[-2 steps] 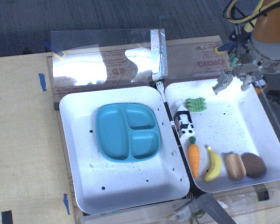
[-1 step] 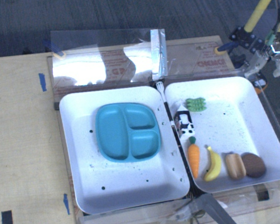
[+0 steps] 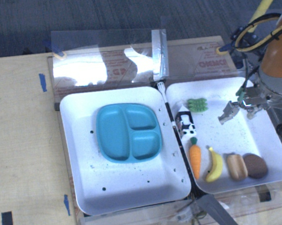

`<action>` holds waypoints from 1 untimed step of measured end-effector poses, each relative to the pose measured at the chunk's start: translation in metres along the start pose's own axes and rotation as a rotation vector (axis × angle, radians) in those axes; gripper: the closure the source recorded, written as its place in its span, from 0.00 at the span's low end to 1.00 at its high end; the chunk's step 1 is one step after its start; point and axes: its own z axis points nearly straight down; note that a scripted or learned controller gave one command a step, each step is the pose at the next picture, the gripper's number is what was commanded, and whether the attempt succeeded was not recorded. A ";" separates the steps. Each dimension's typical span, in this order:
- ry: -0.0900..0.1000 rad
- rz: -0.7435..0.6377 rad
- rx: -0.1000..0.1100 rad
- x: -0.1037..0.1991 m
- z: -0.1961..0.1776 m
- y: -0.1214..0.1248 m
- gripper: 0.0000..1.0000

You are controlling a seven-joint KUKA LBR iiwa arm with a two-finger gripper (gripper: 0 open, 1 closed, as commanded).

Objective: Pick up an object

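Note:
The right white bin (image 3: 259, 82) holds a green leafy toy (image 3: 197, 104), a black-and-white cow-patterned carton (image 3: 185, 123), an orange carrot (image 3: 196, 161), a yellow banana (image 3: 214, 165), a tan bread roll (image 3: 235, 167) and a brown rounded piece (image 3: 255, 165). My gripper (image 3: 239, 112) hangs over the bare upper right part of this bin, open, with nothing between its fingers. It is right of the green toy and above the row of food along the bin's front edge.
The left white bin (image 3: 78, 142) holds a blue divided plate (image 3: 129, 132). A clear plastic sheet and a metal bracket (image 3: 159, 56) stand behind the bins. Yellow and black cables (image 3: 253, 32) hang at the upper right by the arm.

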 end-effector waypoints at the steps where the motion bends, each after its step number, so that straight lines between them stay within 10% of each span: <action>1: -0.003 -0.115 -0.013 0.033 0.099 -0.020 0.00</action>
